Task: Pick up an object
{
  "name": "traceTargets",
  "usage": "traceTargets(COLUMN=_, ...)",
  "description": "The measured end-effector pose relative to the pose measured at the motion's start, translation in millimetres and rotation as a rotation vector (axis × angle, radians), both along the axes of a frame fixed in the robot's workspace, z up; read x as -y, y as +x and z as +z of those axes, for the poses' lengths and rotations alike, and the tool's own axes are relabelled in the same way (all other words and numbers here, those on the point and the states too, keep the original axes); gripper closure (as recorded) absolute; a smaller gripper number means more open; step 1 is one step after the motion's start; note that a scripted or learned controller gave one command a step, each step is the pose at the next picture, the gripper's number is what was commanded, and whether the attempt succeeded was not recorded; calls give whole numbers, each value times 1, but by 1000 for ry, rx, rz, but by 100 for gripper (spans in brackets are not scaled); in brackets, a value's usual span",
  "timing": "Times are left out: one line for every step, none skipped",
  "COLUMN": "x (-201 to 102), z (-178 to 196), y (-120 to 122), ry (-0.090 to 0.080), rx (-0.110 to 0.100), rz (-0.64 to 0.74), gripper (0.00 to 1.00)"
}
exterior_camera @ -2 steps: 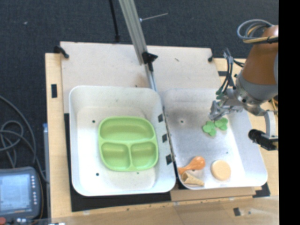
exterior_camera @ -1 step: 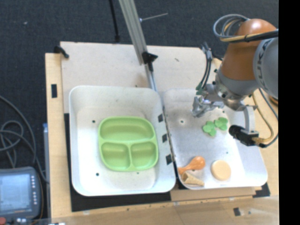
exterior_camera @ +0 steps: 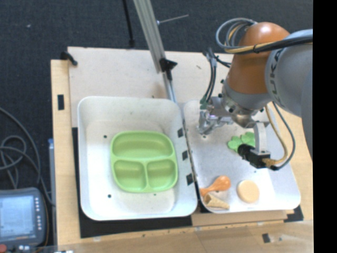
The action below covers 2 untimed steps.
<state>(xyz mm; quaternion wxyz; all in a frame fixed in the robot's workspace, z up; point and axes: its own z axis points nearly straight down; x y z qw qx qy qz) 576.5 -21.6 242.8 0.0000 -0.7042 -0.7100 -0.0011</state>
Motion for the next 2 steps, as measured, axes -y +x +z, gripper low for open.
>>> traceTargets(x=-46, z=-9, y=3, ry=0, rx=-3, rz=-2, gripper=100)
traceTargets(x=-97, z=4, y=2, ry=0, rx=0, rz=0, gripper=100)
